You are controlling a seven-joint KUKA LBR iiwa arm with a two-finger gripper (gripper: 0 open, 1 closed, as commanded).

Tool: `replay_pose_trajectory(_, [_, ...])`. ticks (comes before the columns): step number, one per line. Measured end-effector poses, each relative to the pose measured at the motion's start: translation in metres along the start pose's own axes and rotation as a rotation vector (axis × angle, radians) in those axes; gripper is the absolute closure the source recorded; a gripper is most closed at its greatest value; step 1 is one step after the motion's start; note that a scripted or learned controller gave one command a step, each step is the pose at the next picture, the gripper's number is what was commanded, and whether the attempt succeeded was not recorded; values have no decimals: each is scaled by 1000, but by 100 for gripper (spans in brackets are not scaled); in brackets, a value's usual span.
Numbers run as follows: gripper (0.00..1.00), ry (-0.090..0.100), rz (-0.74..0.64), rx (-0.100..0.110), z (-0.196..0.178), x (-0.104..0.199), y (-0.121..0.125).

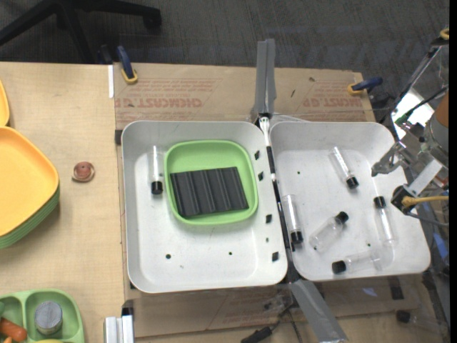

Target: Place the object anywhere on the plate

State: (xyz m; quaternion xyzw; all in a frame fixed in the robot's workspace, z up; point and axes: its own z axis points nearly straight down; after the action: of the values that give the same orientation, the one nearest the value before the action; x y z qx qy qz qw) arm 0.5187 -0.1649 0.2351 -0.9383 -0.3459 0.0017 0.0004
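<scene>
Look to the right edge of the right bin (307, 266): your gripper (400, 181) sits there, above the bin's rim, and its fingers are too cluttered with cable and bracket for you to tell how wide they stand. Nothing can be seen between them.

The only writing you can read is on the cardboard sheet (186, 95) under the bins: a red "CHEMCIZT" mark, printed upside down from this view, with a fainter copy further right.

Your targets are the clear tubes with black caps. In the right bin, one tube (342, 167) lies slanted with its cap toward the lower right; another tube (383, 224) lies nearly upright in the picture near the gripper, cap at the top. A third tube (291, 220) lies along the bin's left wall, cap at the bottom. A fourth (327, 232) slants with its cap to the upper right, and a fifth (360, 261) lies nearly level, cap to the left.

In the left bin (143, 263), a tube (156, 168) lies just beside the green plate (207, 156), long axis up and down, cap at the bottom. A dark ribbed slab (211, 191) rests on the plate.
</scene>
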Motion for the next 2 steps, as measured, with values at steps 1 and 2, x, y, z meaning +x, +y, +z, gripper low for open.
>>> replay_pose_trajectory(1, [0, -1, 241, 2, 13, -20, -4])
replay_pose_trajectory(2, [0, -2, 478, 3, 12, -38, -20])
